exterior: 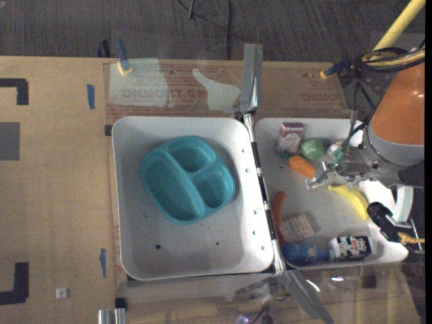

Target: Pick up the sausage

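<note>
A grey KUKA arm (398,123) with an orange band reaches in from the right over the right-hand white bin (391,254) on the desk, its gripper (331,171) hanging above the upper middle of that bin. How far the fingers stand apart cannot be told from this slanted overhead view: the metal parts at the wrist blur into one another, and nothing is visibly caught between them.

The sausage (277,208), a reddish-orange link, lies along the left wall of the right bin, just beside the divider between the two bins and well to the lower left of the gripper. A small printed card or packet (297,227) sits just beside its lower end, and a blue bottle (305,253) lies below that near the bin's front edge.

Around the gripper are other items: an orange carrot (302,166) just to its left, a green ball (312,148) and a small carton (291,139) above, a yellow banana (352,199) just below, and a black-and-white bottle (351,247) toward the front. The left bin (128,248) carries a teal divided plate (187,179).

By the look of things, the task is at the approach stage: the sausage rests untouched and the gripper is not yet over it. The next move appears to call for a shift left and toward the front, across the carrot, then a descent with the fingers set across the sausage's narrow width. The bin wall hard by the sausage leaves little room for one finger, which could spoil the grasp.
</note>
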Action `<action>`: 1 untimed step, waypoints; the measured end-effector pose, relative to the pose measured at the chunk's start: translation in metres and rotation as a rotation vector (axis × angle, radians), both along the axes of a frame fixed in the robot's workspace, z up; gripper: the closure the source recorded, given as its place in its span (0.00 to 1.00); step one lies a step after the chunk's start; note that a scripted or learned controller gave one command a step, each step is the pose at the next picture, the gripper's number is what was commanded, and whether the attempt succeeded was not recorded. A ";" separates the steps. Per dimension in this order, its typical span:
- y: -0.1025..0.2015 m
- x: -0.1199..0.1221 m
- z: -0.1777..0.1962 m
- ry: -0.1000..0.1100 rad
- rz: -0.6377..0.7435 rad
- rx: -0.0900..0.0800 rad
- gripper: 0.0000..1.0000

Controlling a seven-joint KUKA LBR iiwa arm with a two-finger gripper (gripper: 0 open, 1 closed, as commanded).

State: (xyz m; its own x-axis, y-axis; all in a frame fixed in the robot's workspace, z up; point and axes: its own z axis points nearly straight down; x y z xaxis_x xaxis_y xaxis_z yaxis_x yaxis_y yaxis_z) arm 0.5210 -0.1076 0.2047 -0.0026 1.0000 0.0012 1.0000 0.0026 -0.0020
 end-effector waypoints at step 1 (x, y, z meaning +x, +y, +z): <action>0.010 -0.012 -0.108 -0.006 0.349 -0.002 0.00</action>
State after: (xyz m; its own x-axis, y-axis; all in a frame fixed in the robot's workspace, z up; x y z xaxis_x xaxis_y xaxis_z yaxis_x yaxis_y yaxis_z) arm 0.5089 -0.0979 0.0963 -0.3445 0.9388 -0.0016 0.9388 0.3445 0.0039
